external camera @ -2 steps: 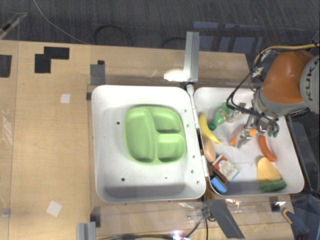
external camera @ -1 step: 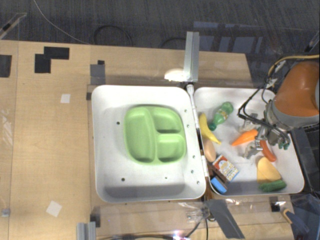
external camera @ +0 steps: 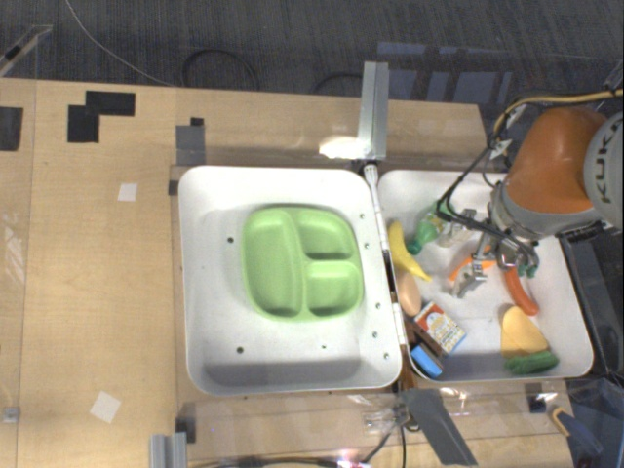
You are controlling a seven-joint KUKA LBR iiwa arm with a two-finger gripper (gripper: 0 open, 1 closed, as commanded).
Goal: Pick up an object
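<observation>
tool (external camera: 475, 273) mid right bin (external camera: 575, 359) | finger state unclear | banana (external camera: 404, 252) at left wall

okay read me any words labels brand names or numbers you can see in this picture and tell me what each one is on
"KU": black letters on the arm's grey casing at the frame's right edge, cut off there.
The small printed box in the right bin: colourful printing, too small and blurred to read.
Nothing else carries readable text.

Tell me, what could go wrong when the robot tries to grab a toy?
The gripper hangs over a crowded right bin, so it might pinch two toys or knock one away. The banana leans on the bin's left wall, so it looks hard to get fingers around. The box lies flat, so fingers may slide off.
</observation>
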